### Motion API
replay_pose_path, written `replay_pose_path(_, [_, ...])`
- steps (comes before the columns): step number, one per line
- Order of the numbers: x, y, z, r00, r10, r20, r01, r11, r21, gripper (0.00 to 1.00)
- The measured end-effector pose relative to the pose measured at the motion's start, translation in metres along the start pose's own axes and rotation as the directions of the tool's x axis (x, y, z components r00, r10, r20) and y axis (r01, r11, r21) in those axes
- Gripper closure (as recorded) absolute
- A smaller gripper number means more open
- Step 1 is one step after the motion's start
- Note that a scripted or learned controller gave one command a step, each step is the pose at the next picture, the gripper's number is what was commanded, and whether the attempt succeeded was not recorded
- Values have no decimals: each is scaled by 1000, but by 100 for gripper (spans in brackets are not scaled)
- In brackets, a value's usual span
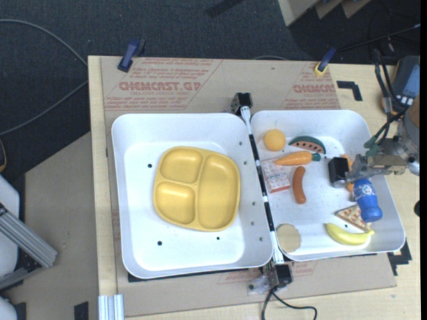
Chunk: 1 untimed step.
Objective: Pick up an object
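One worktop point(167, 85): a pale board that carried both bins side by side.
Two bins: the left bin point(133, 245) and the right bin point(320, 122), both shallow and white, touching along their shared edge.
Plate point(197, 189): yellow with three sections, lying alone in the middle of the left bin.
Tool point(365, 169): it hung over the right side of the right bin, where the arm reached in from the view's right. Whether it was released or clenched could not be told, and nothing could be seen held in it.
Banana point(347, 234): it lay along the near edge of the right bin.
Bottle point(367, 202): blue, in the right bin just beside the tool on its near side. It was the closest thing to the tool, so it was judged the likeliest pick.
Key relation: the bottle's long axis ran from the tool towards the bin's near right corner, with its upper end nearest the tool. A short drop towards the near side, with the grasp set across that axis, seemed to be what the pick called for.
Carrot point(295, 158) and sausage point(299, 184): they sat mid-bin, well apart from the tool.
Pizza slice point(352, 215): it lay between the bottle and the banana, close enough to be knocked.
Melon slice point(308, 143), packet point(275, 176), biscuit point(288, 237), orange ball point(273, 139): these sat on the left side of the right bin.
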<state>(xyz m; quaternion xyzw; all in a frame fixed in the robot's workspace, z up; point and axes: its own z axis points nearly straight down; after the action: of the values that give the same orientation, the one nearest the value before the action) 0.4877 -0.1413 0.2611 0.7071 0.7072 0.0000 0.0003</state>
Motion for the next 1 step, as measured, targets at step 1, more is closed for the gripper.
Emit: replay_pose_path(1, [32, 37, 106, 1000, -1, -2, 1, 1000, 4, 0])
